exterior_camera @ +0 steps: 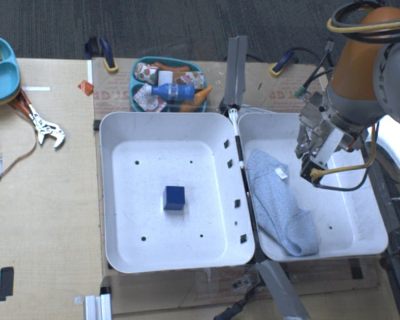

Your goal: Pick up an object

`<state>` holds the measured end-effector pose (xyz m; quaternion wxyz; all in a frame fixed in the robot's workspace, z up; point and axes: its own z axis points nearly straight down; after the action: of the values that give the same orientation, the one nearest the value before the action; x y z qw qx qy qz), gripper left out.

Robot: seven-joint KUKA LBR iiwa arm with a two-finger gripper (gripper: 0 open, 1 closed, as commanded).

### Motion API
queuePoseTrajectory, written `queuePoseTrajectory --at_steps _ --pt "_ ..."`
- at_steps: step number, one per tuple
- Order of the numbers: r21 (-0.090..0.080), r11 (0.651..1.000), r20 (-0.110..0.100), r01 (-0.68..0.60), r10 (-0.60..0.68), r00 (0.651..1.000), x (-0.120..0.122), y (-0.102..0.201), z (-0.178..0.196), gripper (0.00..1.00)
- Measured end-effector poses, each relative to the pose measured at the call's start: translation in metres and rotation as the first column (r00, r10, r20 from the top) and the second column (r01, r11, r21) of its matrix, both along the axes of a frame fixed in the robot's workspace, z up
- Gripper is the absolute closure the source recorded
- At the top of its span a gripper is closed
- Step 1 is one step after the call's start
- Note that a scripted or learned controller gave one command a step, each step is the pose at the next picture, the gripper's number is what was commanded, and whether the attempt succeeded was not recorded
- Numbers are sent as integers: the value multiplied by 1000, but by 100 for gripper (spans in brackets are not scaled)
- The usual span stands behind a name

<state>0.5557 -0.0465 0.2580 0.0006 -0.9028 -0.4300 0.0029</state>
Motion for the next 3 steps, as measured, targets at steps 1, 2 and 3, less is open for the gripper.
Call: queuePoseTrajectory --at_steps 1,2,3 --pt "0 1000 1 19 -19 1000 -3 -71 -5 100" --pt "0 991 1 135 -135 991 3 -110 -34 100" --pt "0 966 1 257 -257 966 11 -105 -43 100"
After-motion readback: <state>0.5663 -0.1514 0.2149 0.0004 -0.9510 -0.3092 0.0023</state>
